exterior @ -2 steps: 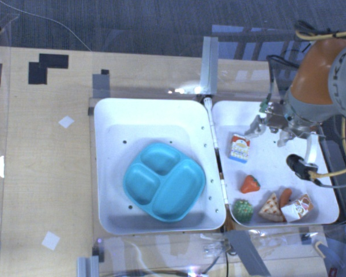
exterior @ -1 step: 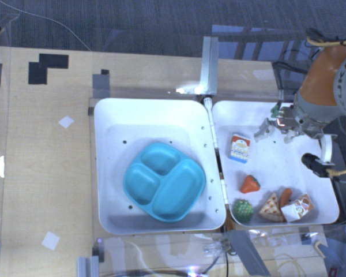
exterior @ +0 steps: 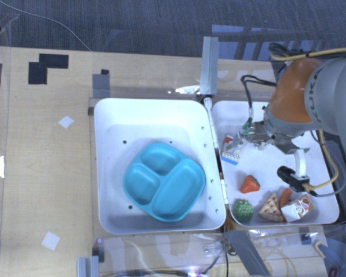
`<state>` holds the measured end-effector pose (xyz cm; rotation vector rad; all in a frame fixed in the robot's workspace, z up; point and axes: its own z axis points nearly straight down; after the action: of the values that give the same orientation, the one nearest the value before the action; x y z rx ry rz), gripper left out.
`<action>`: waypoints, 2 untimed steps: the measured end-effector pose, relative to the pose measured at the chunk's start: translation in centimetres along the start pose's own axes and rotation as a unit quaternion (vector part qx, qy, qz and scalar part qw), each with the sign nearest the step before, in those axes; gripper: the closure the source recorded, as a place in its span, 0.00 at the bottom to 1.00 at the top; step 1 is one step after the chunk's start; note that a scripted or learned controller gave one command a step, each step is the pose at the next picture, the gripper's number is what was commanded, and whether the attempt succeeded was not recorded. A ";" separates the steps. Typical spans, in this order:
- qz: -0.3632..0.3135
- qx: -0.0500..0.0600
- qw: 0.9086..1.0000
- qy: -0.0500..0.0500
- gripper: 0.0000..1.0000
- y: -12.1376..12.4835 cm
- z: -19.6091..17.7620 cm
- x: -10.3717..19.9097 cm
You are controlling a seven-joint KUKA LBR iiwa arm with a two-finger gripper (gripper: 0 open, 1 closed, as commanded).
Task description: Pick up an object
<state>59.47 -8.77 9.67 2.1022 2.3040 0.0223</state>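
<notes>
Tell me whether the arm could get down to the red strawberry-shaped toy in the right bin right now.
Probably yes. The red strawberry-shaped toy lies alone on bare bin floor, apart from the green toy and the pizza-slice toy, with the claw hovering close above it.

We see a light wooden bench (exterior: 40,154), black squares (exterior: 46,67) on it, dark grey carpet (exterior: 132,16) behind.

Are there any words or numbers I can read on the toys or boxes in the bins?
No text can be read.
Small white carton in the right bin: red print, too blurred to read.
Little packet by the gripper: red and blue marks, too small to read.
</notes>
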 end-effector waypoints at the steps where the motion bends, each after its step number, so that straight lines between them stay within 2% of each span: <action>1: 0.079 -0.002 0.997 0.001 0.00 -10.0 -0.1 -1.2; 2: -0.100 -0.004 0.995 -0.002 0.00 -9.8 -0.1 0.2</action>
<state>49.69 -9.43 9.54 1.8567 2.4949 0.0231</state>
